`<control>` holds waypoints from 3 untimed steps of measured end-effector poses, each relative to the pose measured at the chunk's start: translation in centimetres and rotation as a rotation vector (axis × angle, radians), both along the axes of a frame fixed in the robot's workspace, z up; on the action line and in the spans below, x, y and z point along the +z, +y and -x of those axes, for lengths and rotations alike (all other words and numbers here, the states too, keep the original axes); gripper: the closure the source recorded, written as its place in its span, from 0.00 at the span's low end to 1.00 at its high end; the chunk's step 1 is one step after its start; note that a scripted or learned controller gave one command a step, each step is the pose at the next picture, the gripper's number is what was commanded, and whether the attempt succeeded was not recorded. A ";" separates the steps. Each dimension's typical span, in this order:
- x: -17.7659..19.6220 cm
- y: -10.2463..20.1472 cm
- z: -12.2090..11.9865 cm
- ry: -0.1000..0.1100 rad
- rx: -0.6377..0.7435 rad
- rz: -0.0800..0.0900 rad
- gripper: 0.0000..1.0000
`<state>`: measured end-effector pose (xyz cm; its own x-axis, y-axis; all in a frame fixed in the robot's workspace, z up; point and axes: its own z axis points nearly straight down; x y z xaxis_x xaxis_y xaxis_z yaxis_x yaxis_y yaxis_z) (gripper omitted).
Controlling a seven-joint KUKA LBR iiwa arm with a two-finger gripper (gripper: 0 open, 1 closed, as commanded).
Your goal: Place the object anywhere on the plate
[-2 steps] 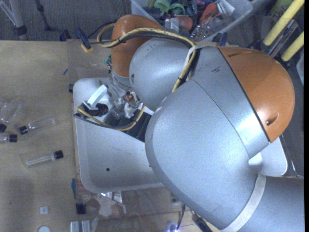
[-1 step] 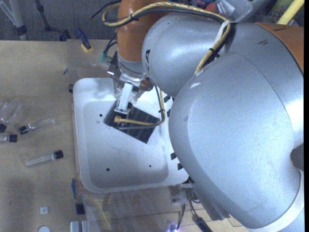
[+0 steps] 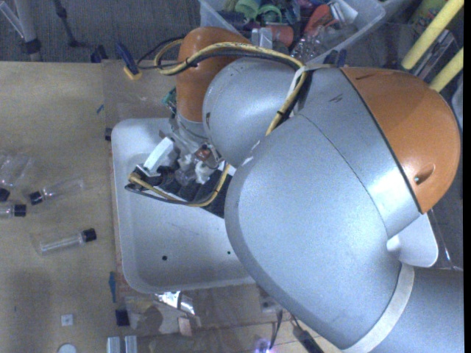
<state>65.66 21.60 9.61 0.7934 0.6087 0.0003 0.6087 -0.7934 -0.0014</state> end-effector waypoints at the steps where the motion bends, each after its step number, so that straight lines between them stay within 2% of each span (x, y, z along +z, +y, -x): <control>1: 4.1 0.7 0.1 -0.001 -0.390 0.000 1.00; 2: 11.3 1.0 0.7 0.002 -0.022 0.003 1.00; 3: 1.4 0.7 -0.2 0.001 -0.457 0.001 1.00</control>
